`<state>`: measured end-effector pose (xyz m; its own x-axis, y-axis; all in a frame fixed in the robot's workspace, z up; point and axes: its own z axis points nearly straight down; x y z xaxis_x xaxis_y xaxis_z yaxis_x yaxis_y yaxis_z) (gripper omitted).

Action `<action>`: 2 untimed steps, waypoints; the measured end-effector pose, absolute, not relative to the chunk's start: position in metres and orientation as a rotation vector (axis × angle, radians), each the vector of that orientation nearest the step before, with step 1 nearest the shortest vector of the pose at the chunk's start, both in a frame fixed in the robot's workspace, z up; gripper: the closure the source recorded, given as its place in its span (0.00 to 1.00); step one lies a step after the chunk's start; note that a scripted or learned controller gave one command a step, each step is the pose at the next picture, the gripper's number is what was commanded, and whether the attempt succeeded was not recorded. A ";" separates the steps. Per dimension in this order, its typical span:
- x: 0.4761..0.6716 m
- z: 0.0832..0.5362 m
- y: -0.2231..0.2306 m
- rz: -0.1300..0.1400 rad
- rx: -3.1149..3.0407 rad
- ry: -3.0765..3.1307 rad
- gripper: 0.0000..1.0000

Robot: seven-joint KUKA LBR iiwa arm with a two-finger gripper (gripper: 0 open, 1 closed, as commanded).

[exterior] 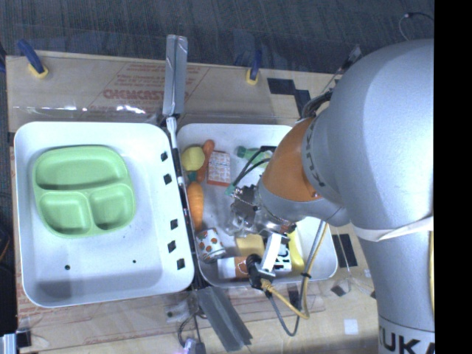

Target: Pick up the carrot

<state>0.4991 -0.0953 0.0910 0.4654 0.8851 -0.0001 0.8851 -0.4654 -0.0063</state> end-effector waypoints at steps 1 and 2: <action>0.506 0.091 -0.096 0.004 -2.836 -1.344 1.00; 0.521 0.091 -0.120 0.005 -2.946 -1.079 1.00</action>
<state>0.5212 -0.1196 0.0909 0.7633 0.6460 -0.0014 0.6460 -0.7633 -0.0052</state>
